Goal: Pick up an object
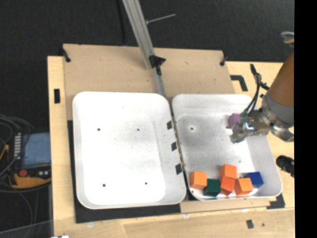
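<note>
A tan wooden counter [119,68] holds two flat white bins side by side. The left bin [124,148] has a few small dark dots on its floor. A long grey metal bar [141,33] slants down from the top and ends at the spot where the two bins meet. To the left of the counter sit a blue box [37,150] and some cables [10,133] on the dark floor.

The right bin [213,118] holds all the blocks. They are crowded together along its near edge. An orange block [198,179] sits on the left of the group, with a green block [213,187] just beside it. More orange blocks [233,180] are stacked close next to that, touching each other. A blue block [255,179] sits at the right end of the row.

The arm [282,90] comes in from the right, over the far right part of this bin. The claw [241,131] hangs there, well apart from the crowded blocks. A small purple thing [233,119] is right at the claw, touching it on the upper left side. I cannot tell if the claw is grasping it.
</note>
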`<state>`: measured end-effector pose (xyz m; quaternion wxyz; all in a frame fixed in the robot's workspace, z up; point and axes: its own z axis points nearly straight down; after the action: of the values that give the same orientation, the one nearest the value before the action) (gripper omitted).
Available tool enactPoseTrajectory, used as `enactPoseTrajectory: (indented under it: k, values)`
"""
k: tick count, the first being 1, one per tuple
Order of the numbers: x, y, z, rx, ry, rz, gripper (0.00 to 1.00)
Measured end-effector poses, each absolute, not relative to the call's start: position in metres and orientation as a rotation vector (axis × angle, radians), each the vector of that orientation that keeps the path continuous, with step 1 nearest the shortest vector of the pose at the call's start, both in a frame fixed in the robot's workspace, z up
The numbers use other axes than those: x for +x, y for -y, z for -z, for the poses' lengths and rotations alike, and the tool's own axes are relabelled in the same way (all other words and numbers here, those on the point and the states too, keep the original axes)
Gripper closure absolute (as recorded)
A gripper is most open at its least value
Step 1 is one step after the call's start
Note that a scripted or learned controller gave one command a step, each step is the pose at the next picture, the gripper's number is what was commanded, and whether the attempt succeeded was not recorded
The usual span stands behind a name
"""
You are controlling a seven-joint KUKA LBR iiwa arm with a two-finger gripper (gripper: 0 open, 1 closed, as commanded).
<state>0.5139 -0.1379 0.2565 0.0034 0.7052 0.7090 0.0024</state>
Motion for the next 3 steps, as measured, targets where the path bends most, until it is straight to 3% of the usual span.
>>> enactPoseTrajectory:
  k: [3]
  values:
    - [0.528,-0.019,-0.245,2.213,-2.231,-0.003,1.0]
